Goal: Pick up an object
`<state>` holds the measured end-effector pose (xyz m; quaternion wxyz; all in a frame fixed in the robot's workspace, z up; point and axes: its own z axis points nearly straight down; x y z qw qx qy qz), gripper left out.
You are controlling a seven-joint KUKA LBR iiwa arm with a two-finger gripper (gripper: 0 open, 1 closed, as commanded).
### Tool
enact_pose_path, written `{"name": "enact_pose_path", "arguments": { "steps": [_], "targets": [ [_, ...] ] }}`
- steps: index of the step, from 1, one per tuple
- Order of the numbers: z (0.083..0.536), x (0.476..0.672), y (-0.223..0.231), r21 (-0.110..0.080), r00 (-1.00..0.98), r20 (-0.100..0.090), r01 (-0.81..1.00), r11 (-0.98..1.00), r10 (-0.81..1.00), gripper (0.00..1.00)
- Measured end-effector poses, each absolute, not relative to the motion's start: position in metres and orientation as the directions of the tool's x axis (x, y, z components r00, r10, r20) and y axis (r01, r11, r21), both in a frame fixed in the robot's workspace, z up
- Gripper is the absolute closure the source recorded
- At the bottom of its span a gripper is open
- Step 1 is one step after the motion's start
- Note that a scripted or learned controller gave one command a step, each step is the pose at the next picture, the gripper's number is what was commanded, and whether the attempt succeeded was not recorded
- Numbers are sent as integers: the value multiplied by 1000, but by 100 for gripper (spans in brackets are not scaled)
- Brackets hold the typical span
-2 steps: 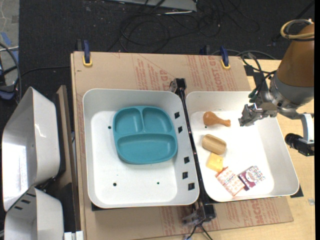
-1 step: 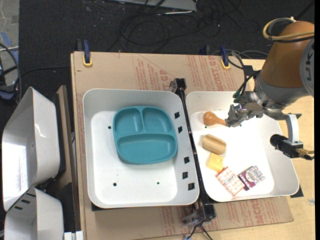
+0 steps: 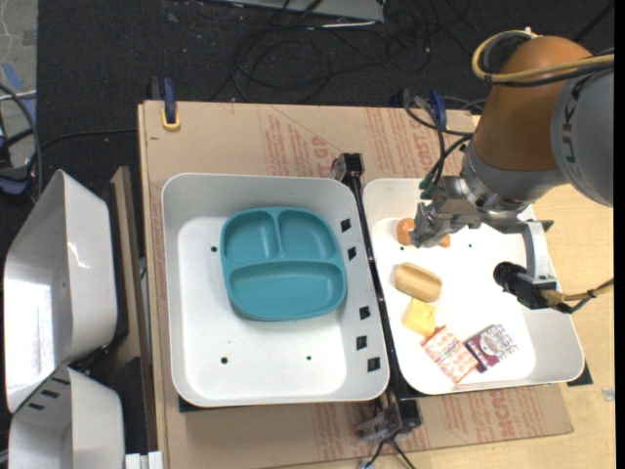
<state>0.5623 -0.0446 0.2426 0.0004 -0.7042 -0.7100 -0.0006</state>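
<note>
My gripper (image 3: 428, 231) hangs low over the back of the right bin (image 3: 547, 306), right beside a small orange object (image 3: 405, 231) that shows at its left edge. The arm above hides the fingertips. A tan bread roll (image 3: 418, 281) lies just in front of the gripper. A yellow cheese-like block (image 3: 421, 317) sits in front of the roll. Further forward lie a red-and-white packet (image 3: 448, 354) and a purple-and-white packet (image 3: 491, 345).
The left bin (image 3: 195, 360) holds a teal divided plate (image 3: 283, 264). A black cable part (image 3: 518, 283) with a white bracket hangs over the right bin's right side. Black clips line the divider between the bins. White containers (image 3: 54, 281) stand off the bench's left edge.
</note>
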Motion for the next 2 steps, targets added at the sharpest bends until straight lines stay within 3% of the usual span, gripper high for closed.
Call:
{"name": "enact_pose_path", "arguments": {
  "steps": [2],
  "targets": [
    [227,532,55,-3,-8,1,1000,8,1000,100]
  ]
}}
